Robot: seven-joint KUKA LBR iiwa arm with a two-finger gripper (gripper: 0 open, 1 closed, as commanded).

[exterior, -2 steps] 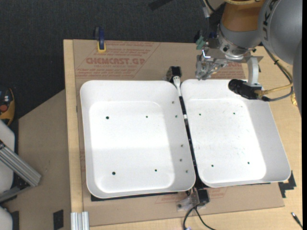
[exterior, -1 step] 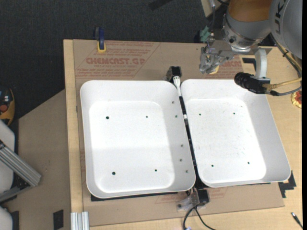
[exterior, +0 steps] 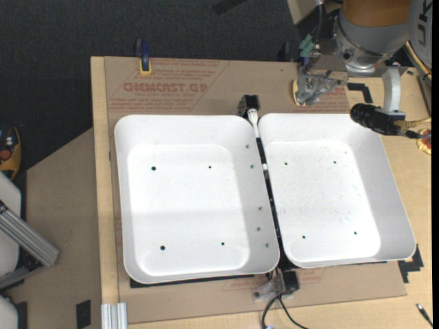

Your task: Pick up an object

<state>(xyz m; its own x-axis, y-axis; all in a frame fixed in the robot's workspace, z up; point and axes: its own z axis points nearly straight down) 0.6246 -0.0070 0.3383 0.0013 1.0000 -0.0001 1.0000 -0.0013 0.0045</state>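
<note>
My gripper (exterior: 315,91) hangs below the grey arm with its orange band (exterior: 376,2), at the back right. It is over the brown board just behind the far rim of the right bin (exterior: 384,184). A small pale tan patch (exterior: 300,93) lies right beside the gripper's left side. I cannot tell whether this patch is a loose object or part of the board, or whether the gripper touches it.
The left bin (exterior: 130,184) and the right bin sit side by side, joined by a black strip and clip (exterior: 248,105). A blue clamp (exterior: 143,49) stands at the board's back left. A black cylinder (exterior: 370,117) juts over the right bin's far rim.
</note>
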